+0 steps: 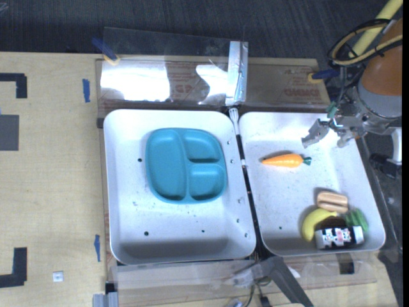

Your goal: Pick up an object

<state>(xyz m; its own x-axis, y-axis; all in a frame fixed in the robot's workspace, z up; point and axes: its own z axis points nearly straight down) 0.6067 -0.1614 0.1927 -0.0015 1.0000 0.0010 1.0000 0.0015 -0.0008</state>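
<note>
Pale wooden bench point(45, 190) carried two shallow white bins side by side, with dark floor beyond it at twelve o'clock. Inside the left bin point(121, 222) lay a blue divided plate point(186, 164), roughly central. Over the right bin point(281, 235), at about one o'clock, hung the gripper point(327, 133), its two fingers spread apart with nothing between them, one tip toward the bin's middle and the other toward the three o'clock wall.

An orange toy carrot point(284, 161) lay alone on the right bin's floor, just toward seven o'clock of the gripper, long axis running nine to three, green stub at the three o'clock end. Down in the five o'clock corner a cluster sat packed together: a tan bun-like piece point(332, 201), a yellow banana point(313, 222), a small dark can point(339, 236) with a white label, and something green point(359, 220) behind it.

Judged from this, the carrot looked the sensible target: near, isolated, and free of neighbours to snag. A good attempt would centre the fingers over the carrot's thick middle, turn the wrist so they close across its narrow width instead of along its length, and descend until the tips straddle it near the floor. Its tapered, rounded body could squirt out if gripped near the thin end. The corner cluster looked riskier, since crowded items and the bin wall leave little room for fingers.
</note>
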